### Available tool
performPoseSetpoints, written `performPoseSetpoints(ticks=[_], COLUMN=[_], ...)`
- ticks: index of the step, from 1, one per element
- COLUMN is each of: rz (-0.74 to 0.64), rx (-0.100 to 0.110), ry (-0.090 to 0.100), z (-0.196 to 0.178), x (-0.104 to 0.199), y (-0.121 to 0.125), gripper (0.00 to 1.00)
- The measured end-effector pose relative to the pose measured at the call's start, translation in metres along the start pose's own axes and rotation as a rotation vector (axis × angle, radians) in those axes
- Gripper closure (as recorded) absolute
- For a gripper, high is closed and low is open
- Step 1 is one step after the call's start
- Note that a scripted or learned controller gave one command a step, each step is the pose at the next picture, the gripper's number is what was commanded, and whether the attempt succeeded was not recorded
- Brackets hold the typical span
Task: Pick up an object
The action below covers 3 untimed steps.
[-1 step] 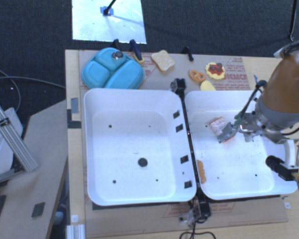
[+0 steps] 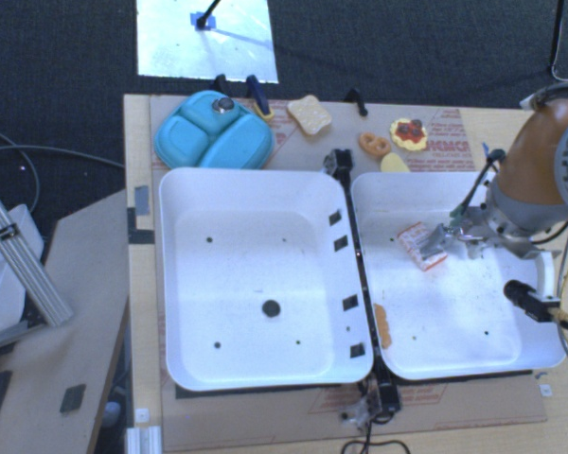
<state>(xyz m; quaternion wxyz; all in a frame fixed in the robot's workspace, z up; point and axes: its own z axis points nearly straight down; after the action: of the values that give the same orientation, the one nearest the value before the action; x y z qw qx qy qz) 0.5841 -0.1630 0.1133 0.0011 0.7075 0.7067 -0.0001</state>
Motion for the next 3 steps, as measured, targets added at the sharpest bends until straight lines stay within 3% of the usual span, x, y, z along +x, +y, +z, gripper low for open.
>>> performPoseSetpoints(ticks=[1,2,3], rz=[-0.011,-0.001,-0.003], rx=[-0.004,-0.008,-0.007], ry=[0.000,-0.002,-0.001], z=[0.029,0.027,0.026], x=[0.063,0.005,0.036], y=[0.036,0.085,0.030], gripper=[0.00,0.00,0.00])
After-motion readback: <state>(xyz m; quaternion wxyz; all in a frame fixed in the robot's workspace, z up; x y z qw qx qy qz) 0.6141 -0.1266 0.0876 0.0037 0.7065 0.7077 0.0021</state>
